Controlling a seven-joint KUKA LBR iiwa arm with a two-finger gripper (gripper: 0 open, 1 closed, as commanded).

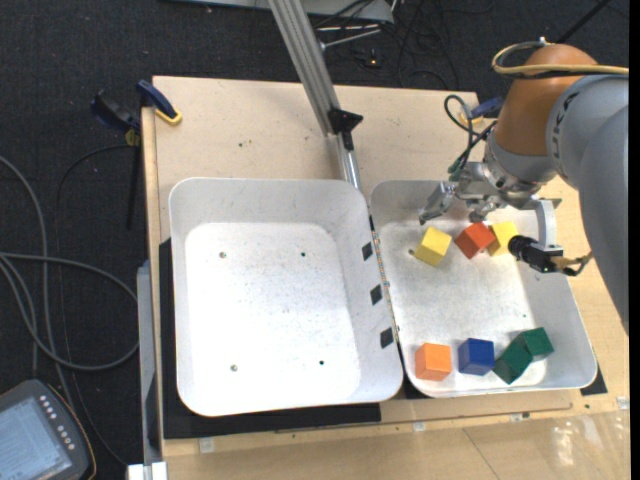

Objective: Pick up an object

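In the right part of the frame, the tool (pixel 468 200) hangs over the top of the right bin (pixel 560 313), just above the red block (pixel 476 238). I cannot tell how its tips are set. Two yellow blocks (pixel 434 246) crowd the red one, so the tool might bump them or slip off.

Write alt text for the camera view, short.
The arm's end effector hangs over the far end of the right bin, just above a yellow block, a red block and a second yellow block. Orange, blue and two green blocks line that bin's near edge.
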